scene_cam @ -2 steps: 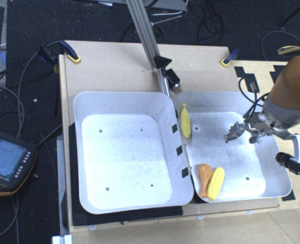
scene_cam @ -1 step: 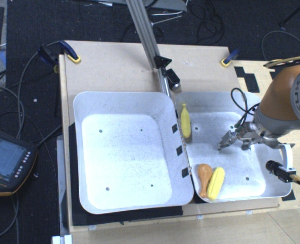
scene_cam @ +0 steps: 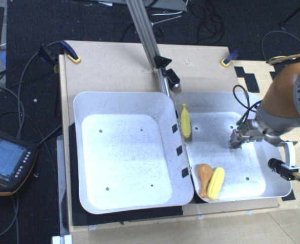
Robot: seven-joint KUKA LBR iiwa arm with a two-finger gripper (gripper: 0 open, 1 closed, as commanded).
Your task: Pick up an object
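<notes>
Tool (scene_cam: 235,141) low in right bin (scene_cam: 256,187), grip state unclear; yellow bottle (scene_cam: 185,122) lies cap-up along divider.

free: bare floor of left white plastic bin (scene_cam: 124,151) | obstacles, right white plastic bin (scene_cam: 251,184): yellow squeeze bottle (scene_cam: 185,122) against dividing wall; orange drumstick-shaped toy (scene_cam: 204,177) touching yellow corn-cob toy (scene_cam: 215,182) at near-left corner | mid-floor open

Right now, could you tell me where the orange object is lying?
The orange object lies in the right bin, near its front left corner, touching the yellow corn-like piece on its right.
</notes>
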